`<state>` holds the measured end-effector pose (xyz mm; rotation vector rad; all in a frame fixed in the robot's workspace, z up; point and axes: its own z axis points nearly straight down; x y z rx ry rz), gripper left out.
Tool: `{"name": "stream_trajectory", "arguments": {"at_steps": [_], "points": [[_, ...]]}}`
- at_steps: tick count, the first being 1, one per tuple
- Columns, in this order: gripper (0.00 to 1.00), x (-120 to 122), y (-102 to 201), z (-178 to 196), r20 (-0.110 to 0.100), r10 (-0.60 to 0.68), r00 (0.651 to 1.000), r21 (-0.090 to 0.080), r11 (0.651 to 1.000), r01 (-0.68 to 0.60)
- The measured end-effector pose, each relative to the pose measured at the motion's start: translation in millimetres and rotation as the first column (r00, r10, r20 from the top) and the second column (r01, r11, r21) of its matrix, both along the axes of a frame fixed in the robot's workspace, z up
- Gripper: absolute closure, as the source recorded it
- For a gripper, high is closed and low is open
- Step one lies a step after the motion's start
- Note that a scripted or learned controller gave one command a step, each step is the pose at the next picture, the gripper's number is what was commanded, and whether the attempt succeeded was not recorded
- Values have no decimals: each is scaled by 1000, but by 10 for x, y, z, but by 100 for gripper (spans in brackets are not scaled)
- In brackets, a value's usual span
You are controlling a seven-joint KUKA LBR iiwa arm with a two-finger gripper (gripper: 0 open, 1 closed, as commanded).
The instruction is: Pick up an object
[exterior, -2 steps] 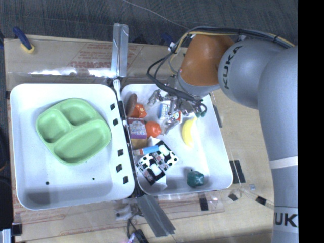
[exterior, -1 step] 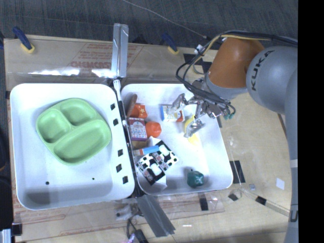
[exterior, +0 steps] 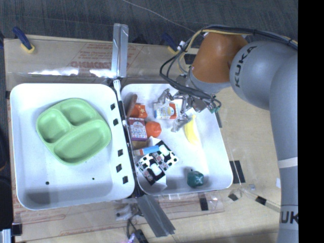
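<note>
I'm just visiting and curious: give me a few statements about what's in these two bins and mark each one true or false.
1. The green divided plate lies in the left bin. True.
2. The yellow banana-like item lies in the left bin. False: it lies in the right bin, just below the gripper.
3. A black-and-white patterned box lies in the right bin. True.
4. The dark green object sits on the plate. False: it rests near the right bin's lower right corner.

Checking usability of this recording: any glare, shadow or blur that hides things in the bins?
Camera view: even lighting; glare on the clear sheet behind the left bin; gripper looks soft; small items in the right bin lack detail.
</note>
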<state>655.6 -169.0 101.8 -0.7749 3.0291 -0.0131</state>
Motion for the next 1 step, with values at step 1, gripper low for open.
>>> {"name": "stream_trajectory", "arguments": {"at_steps": [1], "points": [[0, 24, 477, -46, -8, -32, 999, -15, 999, 31]]}}
